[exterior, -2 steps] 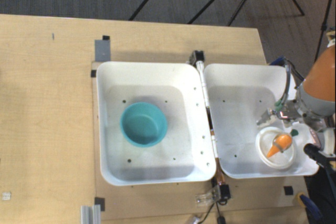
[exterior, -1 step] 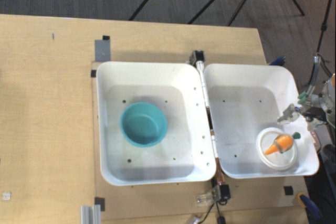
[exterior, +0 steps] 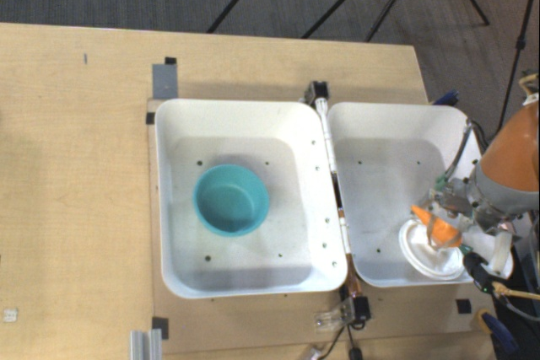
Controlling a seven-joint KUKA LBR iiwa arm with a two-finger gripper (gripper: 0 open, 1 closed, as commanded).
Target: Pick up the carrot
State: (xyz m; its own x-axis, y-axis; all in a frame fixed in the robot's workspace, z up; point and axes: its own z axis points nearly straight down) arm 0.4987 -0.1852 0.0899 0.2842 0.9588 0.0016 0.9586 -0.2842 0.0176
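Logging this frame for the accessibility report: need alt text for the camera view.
The grey arm's gripper sits low at an orange carrot over a round white plate in the right white bin. A teal bowl sits in the left white bin.

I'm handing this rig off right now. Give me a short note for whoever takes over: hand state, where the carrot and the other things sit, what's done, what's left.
Hand: low in the right bin, at its near right corner, right at the carrot.
Carrot: orange, lying over a small white dish in that same corner. I can't confirm a grasp from this view.
Left bin: holds a teal bowl, not part of the job.
Done: the arm has reached the carrot.
Left: confirm the grip, then lift the carrot clear of the dish and bin.
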